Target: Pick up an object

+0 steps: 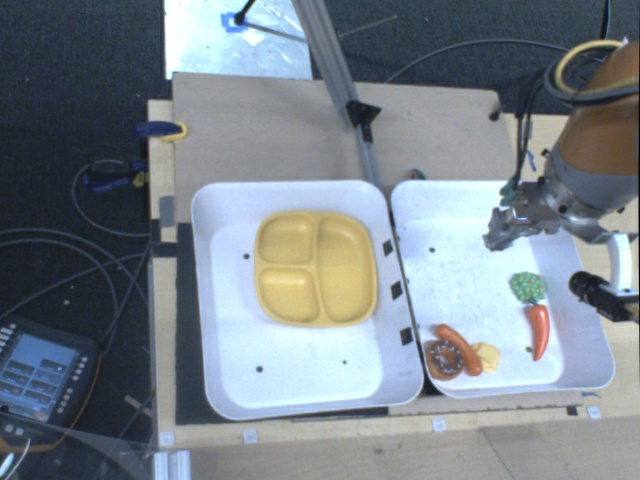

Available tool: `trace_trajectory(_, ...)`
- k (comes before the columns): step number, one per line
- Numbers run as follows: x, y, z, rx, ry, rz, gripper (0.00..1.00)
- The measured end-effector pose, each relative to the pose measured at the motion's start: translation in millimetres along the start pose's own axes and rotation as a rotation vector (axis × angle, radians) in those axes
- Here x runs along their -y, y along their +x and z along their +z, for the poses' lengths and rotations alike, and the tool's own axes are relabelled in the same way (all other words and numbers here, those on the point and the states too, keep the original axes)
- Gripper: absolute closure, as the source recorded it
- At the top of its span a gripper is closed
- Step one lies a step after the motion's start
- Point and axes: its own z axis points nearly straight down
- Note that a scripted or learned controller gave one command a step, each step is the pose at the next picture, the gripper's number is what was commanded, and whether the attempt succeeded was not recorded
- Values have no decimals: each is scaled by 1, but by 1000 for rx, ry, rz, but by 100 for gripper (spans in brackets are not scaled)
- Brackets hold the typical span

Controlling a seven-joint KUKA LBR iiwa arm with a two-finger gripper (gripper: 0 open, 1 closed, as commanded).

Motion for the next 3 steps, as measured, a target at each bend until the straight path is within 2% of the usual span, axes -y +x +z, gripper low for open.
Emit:
trace_trajectory(2, -16, 91, 2, -1, 1, 0, 100)
trace_trajectory(3, -10, 146, 3, -1, 3, -1, 100)
